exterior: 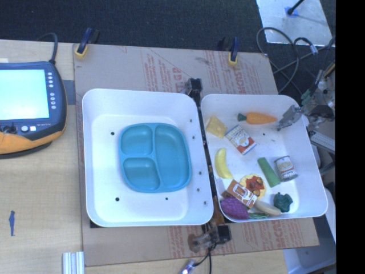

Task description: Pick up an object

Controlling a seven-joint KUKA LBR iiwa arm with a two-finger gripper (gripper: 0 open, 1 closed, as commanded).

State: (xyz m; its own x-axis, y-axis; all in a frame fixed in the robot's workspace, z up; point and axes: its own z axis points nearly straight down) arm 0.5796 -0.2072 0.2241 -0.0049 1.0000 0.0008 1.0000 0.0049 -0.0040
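Looking at the gripper (290, 117), hanging over the far right side of the right bin (319, 176), just beside one end of the orange carrot (259, 118); not being able to tell if wide or narrow, being too small and blurry; not seeing anything held in it.

Guessing at the carrot as the thing to pick; lying flat near the back of the bin, apart from the other toys, with the small red and white box (240, 139) near it and the yellow wedge (215, 126) further left.

Worrying about a few things from here:

- Coming down on the very end of the carrot and not its middle; squeezing there and making the round toy slip out or roll away.
- Pushing the carrot sideways toward the small box instead of catching it; closing on air after that.
- Going too low or too far right and bumping the bin's wall; shaking the whole bin and moving the toys.
- Reaching instead for the crowded front corner, with the purple toy (234, 208) and the dark green toy (282, 201) packed close to others; catching two at once or none.
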